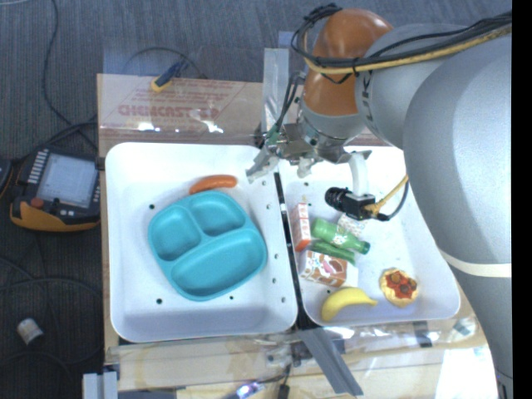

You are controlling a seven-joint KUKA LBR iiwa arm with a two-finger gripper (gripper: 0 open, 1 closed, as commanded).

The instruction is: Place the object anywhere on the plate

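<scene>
A blue divided plate (pixel 208 248) lies in the left bin (pixel 133 306). An orange sausage (pixel 214 184) rests on the bin floor at the plate's far rim, touching or nearly touching it. My gripper (pixel 276 169) hangs over the wall between the two bins, near their far edge, just right of the sausage. Its fingers (pixel 252 167) are spread open with nothing between them. The right bin (pixel 432 298) holds a green bottle (pixel 341 238), a red packet (pixel 302 224), a snack packet (pixel 324 268), a yellow banana (pixel 347 302) and a small pizza piece (pixel 400 285).
A cardboard sheet (pixel 174 106) lies behind the left bin. A handheld pendant (pixel 54 189) sits on the floor to the left. The arm's grey body (pixel 465 140) covers the right side, and a black cable part (pixel 345 198) hangs over the right bin.
</scene>
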